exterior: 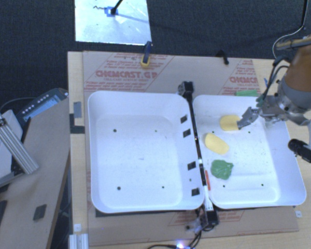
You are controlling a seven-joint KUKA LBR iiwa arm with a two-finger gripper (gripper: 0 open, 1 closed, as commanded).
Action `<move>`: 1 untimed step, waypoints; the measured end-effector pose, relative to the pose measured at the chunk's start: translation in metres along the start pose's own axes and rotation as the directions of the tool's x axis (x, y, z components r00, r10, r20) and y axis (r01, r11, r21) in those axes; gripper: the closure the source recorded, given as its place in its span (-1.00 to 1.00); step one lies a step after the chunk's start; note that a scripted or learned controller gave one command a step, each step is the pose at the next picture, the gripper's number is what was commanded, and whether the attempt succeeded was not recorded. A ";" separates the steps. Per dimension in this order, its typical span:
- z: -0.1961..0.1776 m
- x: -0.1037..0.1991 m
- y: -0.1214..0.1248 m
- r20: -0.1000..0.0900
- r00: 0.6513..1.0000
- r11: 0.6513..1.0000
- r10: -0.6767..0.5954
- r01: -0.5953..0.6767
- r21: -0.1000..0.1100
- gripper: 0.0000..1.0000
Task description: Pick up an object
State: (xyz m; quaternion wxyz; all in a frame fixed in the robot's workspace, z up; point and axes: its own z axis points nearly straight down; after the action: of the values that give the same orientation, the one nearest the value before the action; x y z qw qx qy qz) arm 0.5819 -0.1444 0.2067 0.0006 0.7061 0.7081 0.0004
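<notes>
Green lump [221, 169] lies nearest, low in the right bin [285, 191]; a yellow piece [216, 143] sits just above it, a second yellow piece [229, 122] beyond. Gripper [246, 119] is beside that far piece, apparently touching its right edge; how far open it is cannot be told. Nothing lifted yet: grasp and lift remain. Left bin [101, 139] alongside

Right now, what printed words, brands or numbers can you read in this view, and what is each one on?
"CHEMCAST GP", red print, on the brown protective sheet under the bins, left of centre.
Same red print on the sheet's right part: partly covered, reads roughly "CHEMCAST".
Smaller lines beneath both: too blurred to read.
Grey device at left: markings unreadable.
</notes>
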 end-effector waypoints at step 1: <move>0.108 0.041 -0.023 -0.004 1.000 1.000 -0.004 0.004 0.011 -1.00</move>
State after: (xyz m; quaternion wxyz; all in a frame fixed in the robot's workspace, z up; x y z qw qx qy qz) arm 0.5590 -0.1040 0.0982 -0.0048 0.7048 0.7094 -0.0020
